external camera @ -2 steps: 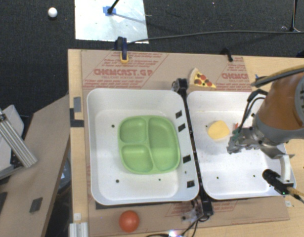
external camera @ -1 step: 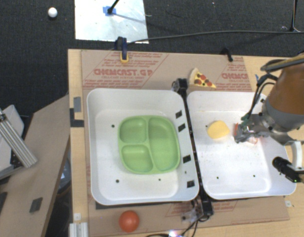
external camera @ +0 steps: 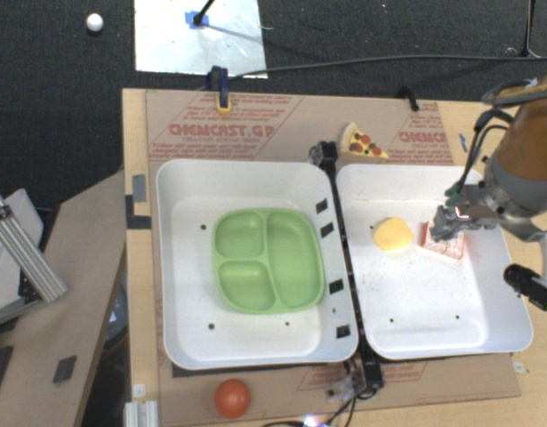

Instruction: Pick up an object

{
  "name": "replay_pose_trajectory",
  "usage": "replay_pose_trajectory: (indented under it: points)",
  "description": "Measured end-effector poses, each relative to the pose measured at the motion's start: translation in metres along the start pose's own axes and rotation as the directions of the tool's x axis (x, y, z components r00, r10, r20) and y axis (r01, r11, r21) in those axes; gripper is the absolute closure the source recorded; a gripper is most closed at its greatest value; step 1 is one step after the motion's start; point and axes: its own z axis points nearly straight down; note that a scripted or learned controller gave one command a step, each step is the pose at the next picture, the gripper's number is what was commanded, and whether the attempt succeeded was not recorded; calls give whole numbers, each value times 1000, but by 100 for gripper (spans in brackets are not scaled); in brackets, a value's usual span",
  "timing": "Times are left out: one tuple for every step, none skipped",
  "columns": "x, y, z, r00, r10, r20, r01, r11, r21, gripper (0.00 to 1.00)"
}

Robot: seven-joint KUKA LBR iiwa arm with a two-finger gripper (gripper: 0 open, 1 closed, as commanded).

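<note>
A yellow rounded object point(external camera: 393, 234) lies in the right bin point(external camera: 415, 327), near its left-centre. Just right of it rests a pink-and-white block point(external camera: 446, 245). My gripper point(external camera: 447, 224) comes in from the right and hangs right over the pink block's top edge, close to or touching it. The arm's orange band point(external camera: 529, 140) shows above the wrist. A green divided plate point(external camera: 267, 259) sits in the middle of the left bin point(external camera: 193, 327).
A toy pizza slice point(external camera: 364, 142) lies on the board behind the bins. A red-orange ball point(external camera: 231, 398) sits on the board in front of the left bin. A blue-and-yellow clamp point(external camera: 221, 90) holds the board's far edge. Cables run across the back.
</note>
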Motion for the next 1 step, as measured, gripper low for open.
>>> replay_pose_trajectory:
  points:
    - [49,11,-4,1000,-5,-2,5,1000,3,100]
